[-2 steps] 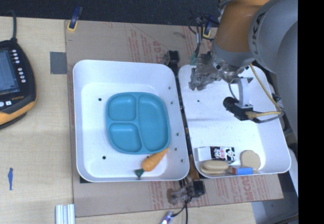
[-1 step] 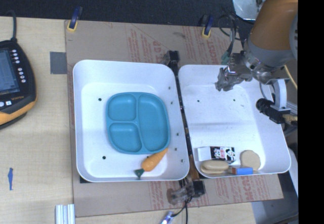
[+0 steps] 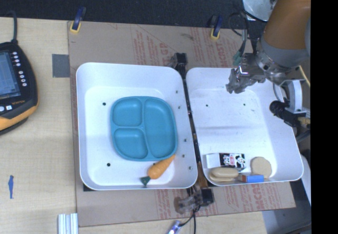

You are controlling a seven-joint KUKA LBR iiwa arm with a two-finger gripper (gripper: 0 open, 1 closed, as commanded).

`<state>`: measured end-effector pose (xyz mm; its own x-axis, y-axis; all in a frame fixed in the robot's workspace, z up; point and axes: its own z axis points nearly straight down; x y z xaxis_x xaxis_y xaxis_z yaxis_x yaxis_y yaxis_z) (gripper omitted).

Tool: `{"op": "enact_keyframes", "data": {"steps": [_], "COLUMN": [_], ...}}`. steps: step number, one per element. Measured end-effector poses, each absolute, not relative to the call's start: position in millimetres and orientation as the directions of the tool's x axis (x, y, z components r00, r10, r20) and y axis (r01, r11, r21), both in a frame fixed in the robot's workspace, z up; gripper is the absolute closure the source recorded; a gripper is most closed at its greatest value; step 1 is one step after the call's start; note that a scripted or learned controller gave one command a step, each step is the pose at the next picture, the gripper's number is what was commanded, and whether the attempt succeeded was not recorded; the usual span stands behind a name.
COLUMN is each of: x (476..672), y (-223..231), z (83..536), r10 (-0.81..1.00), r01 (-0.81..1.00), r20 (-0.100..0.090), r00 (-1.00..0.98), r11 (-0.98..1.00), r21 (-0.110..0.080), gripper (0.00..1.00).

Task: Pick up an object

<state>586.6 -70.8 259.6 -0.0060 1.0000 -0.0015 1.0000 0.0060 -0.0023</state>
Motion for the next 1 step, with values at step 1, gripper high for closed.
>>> {"op": "enact_keyframes", "data": {"steps": [1], "x": [620.0], "y": [-1.8], "z": [196.3], "r10": [1.000], "r01": [1.000], "r20": [-0.001], "r00": [-0.006], "r11": [0.006], "r21": [-0.006], "gripper": [1.00]}}
